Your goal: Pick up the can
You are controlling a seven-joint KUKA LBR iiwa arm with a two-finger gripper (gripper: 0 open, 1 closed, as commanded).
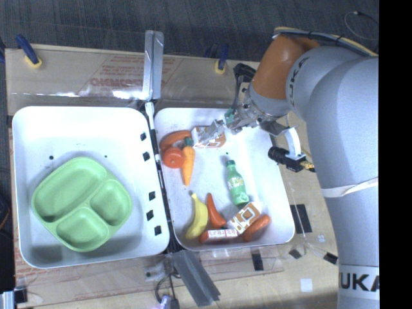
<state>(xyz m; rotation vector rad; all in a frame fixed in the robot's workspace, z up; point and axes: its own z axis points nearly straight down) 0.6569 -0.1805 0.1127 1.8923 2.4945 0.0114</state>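
The can (pixel 208 136), silvery with a red and white label, lies on its side near the back wall of the right bin (pixel 273 192). My gripper (pixel 232 119) hangs low over the bin's back edge, right at the can's right end. From this slant I cannot tell whether it touches the can. The grey arm with its orange band reaches in from the right above it.
Left of the can lie a tomato (pixel 172 158), a carrot (pixel 188 164) and an orange piece (pixel 175 138). A green bottle (pixel 235 183) lies mid-bin; a banana (pixel 199 217), red items and a small box (pixel 243 218) sit at the front. The left bin holds a green divided plate (pixel 80 203).
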